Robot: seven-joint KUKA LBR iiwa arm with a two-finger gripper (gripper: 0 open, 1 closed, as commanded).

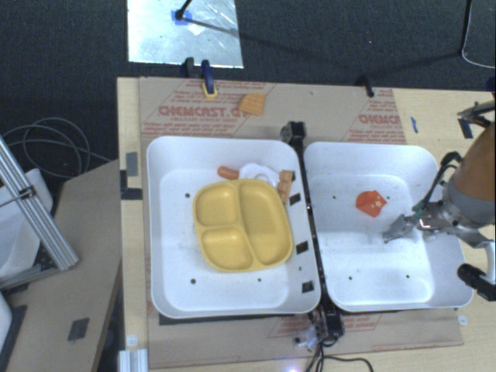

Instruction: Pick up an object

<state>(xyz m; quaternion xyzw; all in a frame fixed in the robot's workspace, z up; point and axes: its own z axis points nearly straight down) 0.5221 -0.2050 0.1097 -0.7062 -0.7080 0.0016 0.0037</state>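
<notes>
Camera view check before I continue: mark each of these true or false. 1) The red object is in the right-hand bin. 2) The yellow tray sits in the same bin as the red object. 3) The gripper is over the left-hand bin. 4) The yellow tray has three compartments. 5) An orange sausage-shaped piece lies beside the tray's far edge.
1) True: the red object lies in the right-hand bin.
2) False: the yellow tray is in the left-hand bin, apart from the red object.
3) False: the gripper is over the right-hand bin, to the right of the red object and not touching it.
4) True: one on the left, one on the right, one at the near side.
5) True: the orange sausage-shaped piece lies there.
</notes>
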